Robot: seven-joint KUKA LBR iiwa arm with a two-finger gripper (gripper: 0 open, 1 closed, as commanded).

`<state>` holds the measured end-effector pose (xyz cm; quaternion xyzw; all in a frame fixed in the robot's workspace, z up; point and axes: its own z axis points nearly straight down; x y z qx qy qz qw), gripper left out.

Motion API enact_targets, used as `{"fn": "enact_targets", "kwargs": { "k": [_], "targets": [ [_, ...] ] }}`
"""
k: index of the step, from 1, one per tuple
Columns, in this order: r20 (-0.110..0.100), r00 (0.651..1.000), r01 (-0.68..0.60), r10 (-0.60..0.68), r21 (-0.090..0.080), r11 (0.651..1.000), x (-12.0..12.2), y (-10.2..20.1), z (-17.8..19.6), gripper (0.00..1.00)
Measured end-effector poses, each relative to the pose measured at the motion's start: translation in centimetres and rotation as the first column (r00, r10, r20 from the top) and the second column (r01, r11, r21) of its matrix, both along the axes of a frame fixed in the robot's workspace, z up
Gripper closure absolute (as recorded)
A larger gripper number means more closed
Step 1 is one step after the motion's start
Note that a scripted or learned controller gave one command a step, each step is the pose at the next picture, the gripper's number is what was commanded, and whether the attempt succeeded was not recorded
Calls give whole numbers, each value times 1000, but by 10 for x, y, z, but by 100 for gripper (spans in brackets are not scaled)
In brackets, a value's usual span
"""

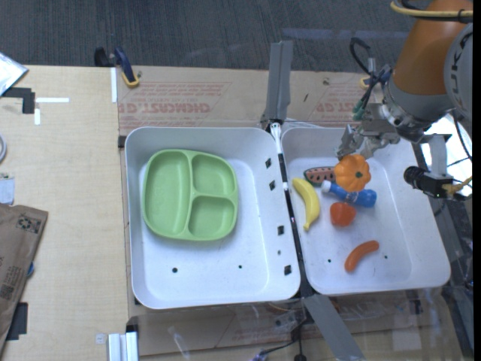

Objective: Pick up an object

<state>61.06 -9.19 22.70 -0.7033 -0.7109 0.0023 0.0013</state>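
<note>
Watching the gripper (362, 147) hanging at the far end of the right bin (421, 277), directly above and touching or all but touching the top of the orange pumpkin (352, 173). Not being able to tell, at this slant, whether the gripper is open or closed, nor whether the pumpkin is actually caught in it.

Judging the step in hand as the grasp itself, with the pumpkin as the likely target. Finding it crowded: a blue bottle (359, 196) lying just against its near side, a brown and red piece (319, 174) touching or nearly touching its left, a small red ball (342, 213) beyond the bottle, a banana (308, 203) beside that, and an orange carrot (361, 254) lying well apart toward the near rim.

Doing this well probably meaning:
- coming straight down, centring over the widest part of the pumpkin and not its stem;
- closing across the two free sides, avoiding the bottle side, since catching the bottle could tip or squeeze the pumpkin out;
- closing firmly, the round ribbed shape looking prone to slipping;
- lifting vertically and slowly, checking that something is really rising before moving off.

Leaving alone the green plate (192, 194) sitting in the left bin (203, 292).
</note>
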Motion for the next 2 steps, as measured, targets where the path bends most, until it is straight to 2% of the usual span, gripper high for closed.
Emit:
{"fn": "enact_targets", "kwargs": {
  "k": [1, 2],
  "targets": [
    [-2, 999, 47, -47, 0, 999, -52, 36, -6, 100],
    [-2, 999, 34, -34, -1, 999, 1, 79, -2, 100]
  ]
}}
